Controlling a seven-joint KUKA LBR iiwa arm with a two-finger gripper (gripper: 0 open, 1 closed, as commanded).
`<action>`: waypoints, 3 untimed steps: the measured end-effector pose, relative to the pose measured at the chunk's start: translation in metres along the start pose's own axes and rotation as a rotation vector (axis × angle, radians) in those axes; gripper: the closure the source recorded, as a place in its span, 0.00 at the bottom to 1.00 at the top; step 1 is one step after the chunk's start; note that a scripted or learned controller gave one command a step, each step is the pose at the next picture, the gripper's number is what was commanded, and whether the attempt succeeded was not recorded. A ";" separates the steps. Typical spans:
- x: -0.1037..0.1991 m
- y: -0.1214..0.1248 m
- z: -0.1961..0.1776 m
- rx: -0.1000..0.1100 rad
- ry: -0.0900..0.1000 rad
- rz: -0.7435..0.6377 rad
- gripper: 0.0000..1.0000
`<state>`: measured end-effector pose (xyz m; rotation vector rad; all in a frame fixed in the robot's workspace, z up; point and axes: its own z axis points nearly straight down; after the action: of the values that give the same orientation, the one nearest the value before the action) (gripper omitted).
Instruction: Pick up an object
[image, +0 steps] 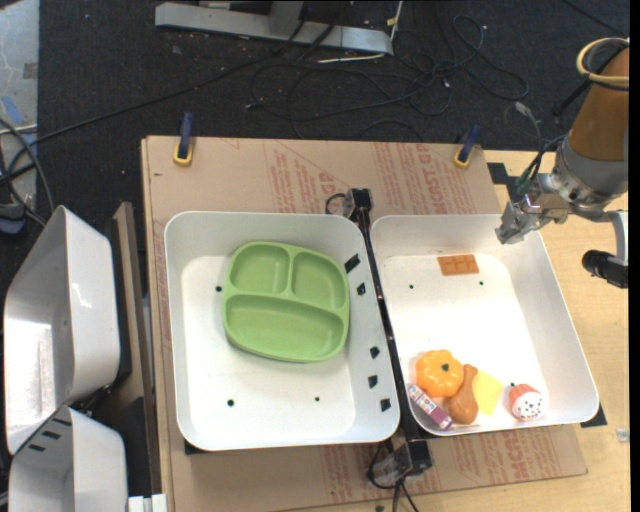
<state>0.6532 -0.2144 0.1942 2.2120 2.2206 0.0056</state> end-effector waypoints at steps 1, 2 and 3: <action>-0.001 0.004 -0.064 0.001 0.000 0.000 1.00; 0.057 -0.009 -0.060 0.008 0.004 -0.003 1.00; 0.116 -0.032 -0.056 0.010 0.004 -0.003 1.00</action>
<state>0.6206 -0.0984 0.2492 2.2157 2.2309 -0.0011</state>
